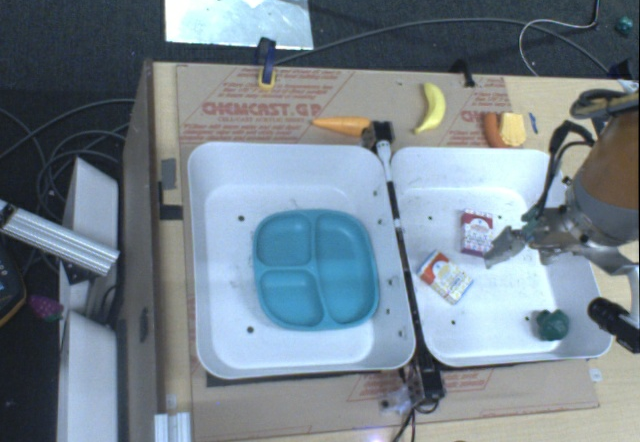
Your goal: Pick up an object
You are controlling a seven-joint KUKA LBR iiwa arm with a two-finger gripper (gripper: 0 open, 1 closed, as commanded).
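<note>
The right bin [430,170] holds a small red and white box [476,232], a flat white and orange packet [445,277] and a dark green lump [549,324] near its front right corner. The arm reaches in from the right. Its gripper [500,248] hangs low over the right bin, just right of the red and white box and up and right of the packet. Nothing is visibly between its tips.
The left bin [225,180] carries a blue divided plate [315,266]. On the cardboard behind the bins lie a carrot [340,126], a banana [432,107] and an orange and yellow piece [505,129]. A black clamp joins the bins at the back [380,137].
</note>
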